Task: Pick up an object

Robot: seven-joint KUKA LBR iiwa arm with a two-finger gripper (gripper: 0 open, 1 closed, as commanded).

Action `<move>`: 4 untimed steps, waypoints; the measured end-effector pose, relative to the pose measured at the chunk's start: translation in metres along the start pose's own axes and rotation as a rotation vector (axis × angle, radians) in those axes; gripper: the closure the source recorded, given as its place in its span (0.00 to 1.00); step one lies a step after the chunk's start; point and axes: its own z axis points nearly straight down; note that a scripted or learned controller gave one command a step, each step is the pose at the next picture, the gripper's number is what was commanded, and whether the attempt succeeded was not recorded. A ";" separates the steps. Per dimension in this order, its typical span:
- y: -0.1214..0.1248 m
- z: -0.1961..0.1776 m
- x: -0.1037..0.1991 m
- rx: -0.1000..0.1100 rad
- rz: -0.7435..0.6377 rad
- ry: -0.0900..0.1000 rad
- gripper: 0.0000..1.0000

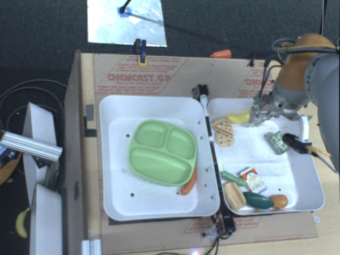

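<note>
The arm comes in from the right of the frame, and its jaws hang low over the upper part of the right bin, close to the back wall. From here I can't tell whether the jaws are open or closed; the wrist hides them, and nothing shows between them.

The nearest thing is the banana. It lies just to the left of the jaws, in the upper left of that bin, and its right end looks to touch them or very nearly so. Its long axis runs roughly left to right across the frame, pointing toward the jaws, so I'd guess any grab has to shift a little left to get over its middle, not its tip.

The can sits below the jaws, a bit toward the bottom of the frame, apart from the banana. The pastry lies lower left of the banana, against the divider between the bins. The box and a cluster of toy food are well apart, along the bin's lower edge.

The left bin holds a green plate with a sausage at its lower right edge, all far from the jaws. Nothing seems lifted yet; I'd judge the banana the likely target.
</note>
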 end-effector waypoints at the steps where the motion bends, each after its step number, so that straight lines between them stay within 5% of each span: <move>1: -0.047 -0.050 -0.033 -0.013 0.008 -0.004 1.00; 2: -0.045 -0.047 -0.030 -0.013 0.004 -0.002 0.00; 3: -0.067 0.013 0.029 -0.009 -0.002 0.002 0.00; 4: -0.065 0.000 0.026 -0.014 0.001 -0.001 1.00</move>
